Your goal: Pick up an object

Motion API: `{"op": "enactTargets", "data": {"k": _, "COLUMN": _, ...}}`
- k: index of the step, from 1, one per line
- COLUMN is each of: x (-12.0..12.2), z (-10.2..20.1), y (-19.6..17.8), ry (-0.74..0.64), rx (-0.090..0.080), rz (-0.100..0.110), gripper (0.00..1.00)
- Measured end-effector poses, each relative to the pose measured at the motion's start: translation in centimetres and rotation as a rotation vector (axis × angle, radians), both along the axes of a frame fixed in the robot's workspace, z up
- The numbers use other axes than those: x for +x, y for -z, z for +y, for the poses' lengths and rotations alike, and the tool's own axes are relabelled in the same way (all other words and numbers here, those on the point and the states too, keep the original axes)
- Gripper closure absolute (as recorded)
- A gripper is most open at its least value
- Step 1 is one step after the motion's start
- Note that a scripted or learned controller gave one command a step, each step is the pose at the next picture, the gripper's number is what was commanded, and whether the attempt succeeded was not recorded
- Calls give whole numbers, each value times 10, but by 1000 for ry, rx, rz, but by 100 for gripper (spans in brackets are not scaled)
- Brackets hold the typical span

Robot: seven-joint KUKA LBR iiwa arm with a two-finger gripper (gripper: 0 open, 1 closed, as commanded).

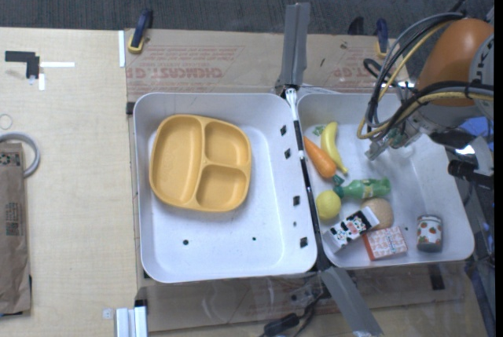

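Note:
The right bin (424,170) holds several small things. A yellow banana (334,145) and an orange carrot (318,157) lie at its left side. Below them are a green bottle (363,188), a yellow lemon (328,204), a brown rounded object (379,211), a black-and-white toy (348,229), a red carton (385,243) and a small can (429,233). My gripper (383,145) hangs over the upper middle of this bin, right of the banana and above the green bottle, and nothing shows in its grasp.
The left bin (157,249) holds a yellow divided plate (200,163). A grey bar (295,45) rises between the bins at the back. The arm with its orange band (464,49) and cables covers the right bin's upper right corner. A brown bag (12,217) lies far left.

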State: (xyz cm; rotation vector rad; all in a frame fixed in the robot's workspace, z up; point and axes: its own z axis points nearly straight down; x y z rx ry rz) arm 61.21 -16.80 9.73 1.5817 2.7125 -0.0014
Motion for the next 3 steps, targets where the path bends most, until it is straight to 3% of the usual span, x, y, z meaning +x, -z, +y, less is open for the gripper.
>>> {"op": "enactTargets", "data": {"k": 1, "x": 48, "z": -44, "y": 4, "ry": -66, "rx": -1, "rz": -3, "gripper": 100}}
{"op": "enactTargets", "data": {"k": 2, "x": 49, "z": -45, "y": -7, "ry": -65, "rx": -4, "rz": -8, "gripper": 100}}
{"op": "enactTargets", "data": {"k": 3, "x": 18, "z": 13, "y": -101, "ry": -195, "rx": -1, "rz": -2, "gripper": 100}}
